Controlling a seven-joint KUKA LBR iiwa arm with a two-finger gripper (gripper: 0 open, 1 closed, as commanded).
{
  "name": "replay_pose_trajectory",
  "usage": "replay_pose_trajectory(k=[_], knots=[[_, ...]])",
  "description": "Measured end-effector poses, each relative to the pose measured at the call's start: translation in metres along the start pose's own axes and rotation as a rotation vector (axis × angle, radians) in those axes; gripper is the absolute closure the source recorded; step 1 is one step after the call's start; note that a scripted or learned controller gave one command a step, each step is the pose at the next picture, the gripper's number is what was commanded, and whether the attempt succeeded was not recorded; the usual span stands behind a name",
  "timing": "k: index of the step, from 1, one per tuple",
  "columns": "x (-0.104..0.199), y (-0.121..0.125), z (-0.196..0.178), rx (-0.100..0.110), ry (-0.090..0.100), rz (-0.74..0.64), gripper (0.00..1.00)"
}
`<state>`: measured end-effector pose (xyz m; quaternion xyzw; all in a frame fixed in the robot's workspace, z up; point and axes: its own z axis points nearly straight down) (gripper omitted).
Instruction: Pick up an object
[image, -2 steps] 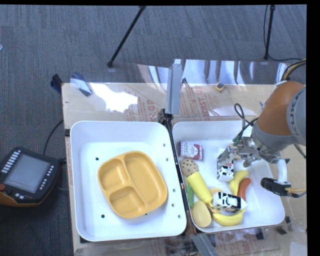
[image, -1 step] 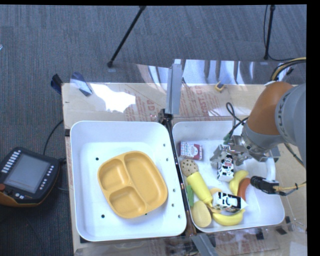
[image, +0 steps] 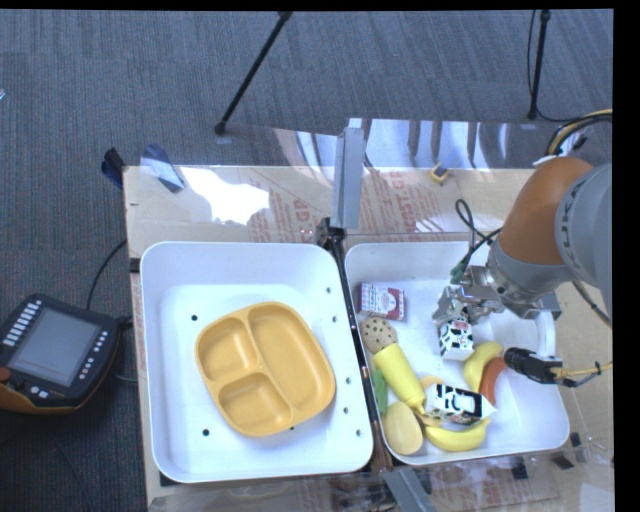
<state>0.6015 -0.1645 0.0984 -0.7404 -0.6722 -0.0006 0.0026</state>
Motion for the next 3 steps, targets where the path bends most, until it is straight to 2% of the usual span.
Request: replay_pose_trajectory(k=[1,2,3], knots=[[0.000,0.000,0.000,0.000,0.000,0.000,0.00],[0.000,0.000,-0.010,0.002,0.002,0.001,1.00],[0.055,0.040,-0.099,-0.011,-0.003,-0.051,1.00]])
